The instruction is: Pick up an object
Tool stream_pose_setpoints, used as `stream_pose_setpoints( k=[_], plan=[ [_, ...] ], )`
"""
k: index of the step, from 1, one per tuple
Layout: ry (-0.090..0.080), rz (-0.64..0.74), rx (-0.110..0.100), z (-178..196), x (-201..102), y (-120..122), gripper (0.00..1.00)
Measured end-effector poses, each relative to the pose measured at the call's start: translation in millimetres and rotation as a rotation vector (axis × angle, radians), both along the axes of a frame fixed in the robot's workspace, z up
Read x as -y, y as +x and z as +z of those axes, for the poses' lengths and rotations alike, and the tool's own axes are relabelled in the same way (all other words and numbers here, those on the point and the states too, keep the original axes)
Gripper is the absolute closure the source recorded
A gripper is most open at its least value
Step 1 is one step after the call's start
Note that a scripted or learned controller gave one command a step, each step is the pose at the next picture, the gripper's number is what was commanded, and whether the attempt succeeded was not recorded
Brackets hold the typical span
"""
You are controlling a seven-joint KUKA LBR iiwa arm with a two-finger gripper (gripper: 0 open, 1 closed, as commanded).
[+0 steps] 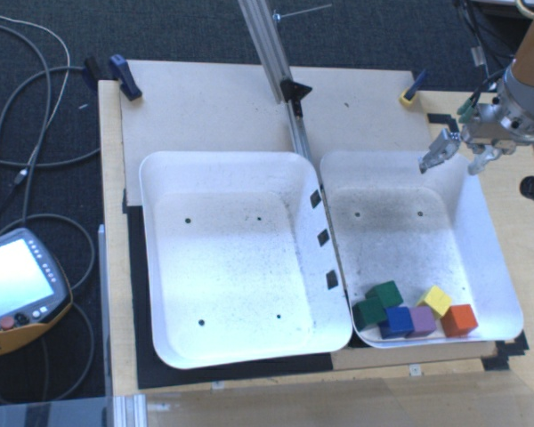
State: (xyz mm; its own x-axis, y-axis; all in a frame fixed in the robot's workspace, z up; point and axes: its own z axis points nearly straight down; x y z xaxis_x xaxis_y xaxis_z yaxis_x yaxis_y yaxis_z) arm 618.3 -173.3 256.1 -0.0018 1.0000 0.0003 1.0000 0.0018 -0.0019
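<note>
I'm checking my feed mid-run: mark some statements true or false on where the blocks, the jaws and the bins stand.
1. All the blocks lie in the right bin. True.
2. The gripper holds the orange block. False: nothing sits between its open jaws, and that block rests in the bin's near corner.
3. The yellow block touches the purple block. True.
4. The blue block lies in the left bin. False: it lies in the right one, by the green blocks.

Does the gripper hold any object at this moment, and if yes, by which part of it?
Nothing is held. The gripper is open above the far right corner of the right bin, and the blocks lie at the bin's near edge.
</note>
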Motion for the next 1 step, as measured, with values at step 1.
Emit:
stream_pose_setpoints(
  k=[1],
  plan=[
    [0.004,-0.002,-0.009,-142.8,-18.4,-54.9,0.0]
  ],
)
